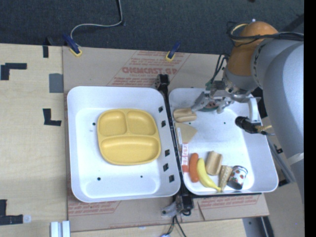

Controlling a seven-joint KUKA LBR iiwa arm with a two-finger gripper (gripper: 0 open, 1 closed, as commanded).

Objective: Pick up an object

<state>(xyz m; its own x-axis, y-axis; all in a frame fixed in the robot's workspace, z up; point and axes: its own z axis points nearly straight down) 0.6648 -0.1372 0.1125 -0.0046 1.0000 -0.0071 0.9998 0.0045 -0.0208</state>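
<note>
A tan bread roll [184, 115] lies flat at the right bin's [256, 152] upper left corner.

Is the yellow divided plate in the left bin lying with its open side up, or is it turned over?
Open side up. The yellow plate lies flat in the left bin, and its three hollow compartments and raised dividers face the camera.

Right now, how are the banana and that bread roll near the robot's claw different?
The banana is bright yellow, long and curved; the bread roll is tan, short and stubby. The banana lies at the near end of the right bin, packed among other toy foods; the bread roll sits at the far left corner, next to the gripper. The banana runs roughly lengthwise down the bin, the roll crosswise. Both lie flat in the same bin.
</note>
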